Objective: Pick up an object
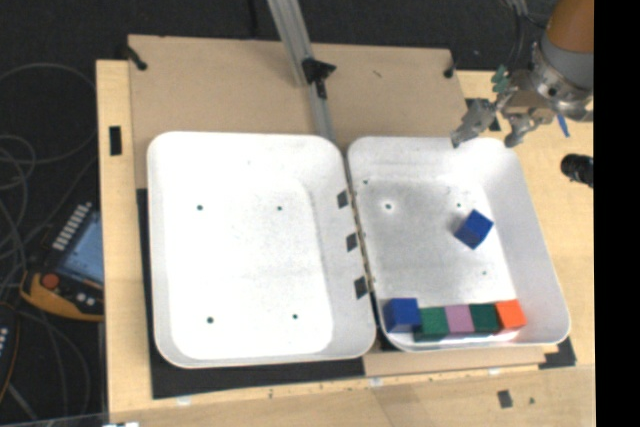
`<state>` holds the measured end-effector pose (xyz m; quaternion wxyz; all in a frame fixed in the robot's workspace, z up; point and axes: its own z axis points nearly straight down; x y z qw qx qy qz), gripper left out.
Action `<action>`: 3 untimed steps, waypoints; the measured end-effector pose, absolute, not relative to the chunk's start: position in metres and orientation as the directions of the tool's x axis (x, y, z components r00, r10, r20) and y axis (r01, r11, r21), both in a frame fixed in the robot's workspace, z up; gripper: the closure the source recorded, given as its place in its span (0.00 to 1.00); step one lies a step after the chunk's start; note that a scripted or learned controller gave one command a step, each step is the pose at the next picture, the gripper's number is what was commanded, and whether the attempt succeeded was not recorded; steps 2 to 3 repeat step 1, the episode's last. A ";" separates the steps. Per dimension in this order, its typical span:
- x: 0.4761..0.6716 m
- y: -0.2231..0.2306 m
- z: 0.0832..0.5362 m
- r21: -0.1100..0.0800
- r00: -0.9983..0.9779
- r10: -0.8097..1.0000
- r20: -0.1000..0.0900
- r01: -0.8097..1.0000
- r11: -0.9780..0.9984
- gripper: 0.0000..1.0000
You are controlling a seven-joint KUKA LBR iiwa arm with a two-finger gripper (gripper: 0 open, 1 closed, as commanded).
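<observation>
— Where's the gripper [493,125]?
— Over the right bin's [520,177] far rim, fingers spread, nothing between them.
— And the blocks?
— A blue block [474,228] lies tilted mid-bin. Five more line the near wall: blue [402,313], green [433,321], pink [458,318], green [485,317], orange [510,313].

We see a blue cube [474,228] lying alone, turned at an angle, in the right part of the right bin [400,165]. Along that bin's near wall we count five more blocks side by side in a row: blue block [402,313], green block [432,321], pink block [458,318], dark green block [485,316] and orange block [511,313].
</observation>
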<state>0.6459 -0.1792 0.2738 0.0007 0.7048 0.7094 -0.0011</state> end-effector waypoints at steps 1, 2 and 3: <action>0.552 -0.211 0.143 -0.009 0.003 1.000 0.000 1.000 -0.003 0.00; 0.552 -0.211 0.143 -0.009 0.003 1.000 0.000 1.000 -0.003 0.00; 0.552 -0.211 0.143 -0.009 0.003 1.000 0.000 1.000 -0.003 0.00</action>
